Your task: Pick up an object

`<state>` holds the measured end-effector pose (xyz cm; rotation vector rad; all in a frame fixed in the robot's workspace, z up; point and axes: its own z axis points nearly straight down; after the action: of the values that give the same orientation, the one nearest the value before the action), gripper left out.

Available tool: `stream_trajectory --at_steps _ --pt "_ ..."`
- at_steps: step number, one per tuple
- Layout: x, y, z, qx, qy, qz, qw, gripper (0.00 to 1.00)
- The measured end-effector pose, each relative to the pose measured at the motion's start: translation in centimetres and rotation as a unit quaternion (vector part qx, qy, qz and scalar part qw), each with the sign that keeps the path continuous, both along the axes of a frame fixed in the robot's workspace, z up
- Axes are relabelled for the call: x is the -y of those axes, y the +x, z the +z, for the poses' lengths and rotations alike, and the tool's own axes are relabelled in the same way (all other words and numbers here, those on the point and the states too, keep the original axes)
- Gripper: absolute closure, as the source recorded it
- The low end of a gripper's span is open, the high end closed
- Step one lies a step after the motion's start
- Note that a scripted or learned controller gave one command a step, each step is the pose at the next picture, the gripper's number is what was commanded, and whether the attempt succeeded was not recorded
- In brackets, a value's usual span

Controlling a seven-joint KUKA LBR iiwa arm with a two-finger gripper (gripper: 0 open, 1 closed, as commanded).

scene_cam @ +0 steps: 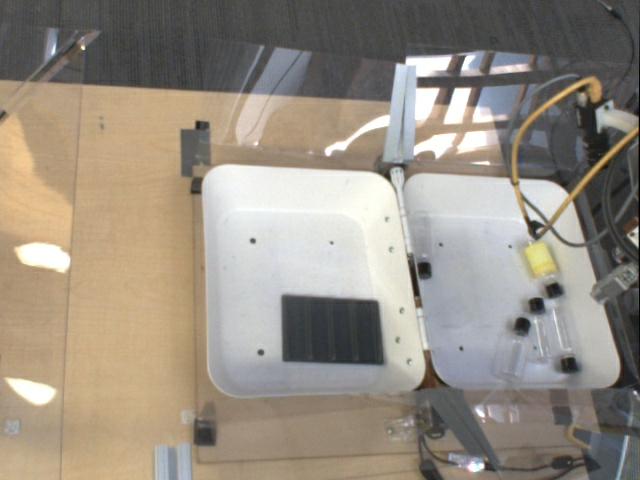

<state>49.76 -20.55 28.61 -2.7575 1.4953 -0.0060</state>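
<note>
The largest object, a black ribbed pad (331, 330), lay flat in the left bin (290, 183), toward 5 o'clock of its floor and close to the near wall. The other loose things sat in the right bin (480, 193): a small yellow piece (540, 260) at about 3 o'clock, and from it toward 6 o'clock a scatter of small black caps (521, 324), one of them (552, 290) just below the yellow piece and another (569, 364) near the 5 o'clock corner. Among these caps lay two clear vials (551, 334) (hard to trace against the white floor), one beside the other. A lone black cap (423, 268) rested apart from the rest at 9 o'clock of the right bin, against the wall shared with the left bin. Whether the gripper was open or closed could not be told. The bins stood edge to edge on the wooden bench (100, 268), with a grey metal post (400, 118) rising at 12 o'clock from the seam between them. A yellow cable (535, 118) looped over the right bin's 1 o'clock corner. Black clamps (198, 148) stood at the left bin's 11 and 7 o'clock corners.
</note>
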Motion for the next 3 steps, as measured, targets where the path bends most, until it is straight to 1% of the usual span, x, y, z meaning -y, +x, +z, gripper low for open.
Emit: stream_trajectory --at_steps 1,2,3 --pt "-1.7 -0.1 -1.3 0.001 -0.0014 0.188 0.9822 1.0" --pt "0.0 3.3 1.4 0.006 -0.0042 0.366 0.9306 1.0" --pt "0.0 1.7 -1.5 0.004 -0.004 0.386 0.9223 1.0"
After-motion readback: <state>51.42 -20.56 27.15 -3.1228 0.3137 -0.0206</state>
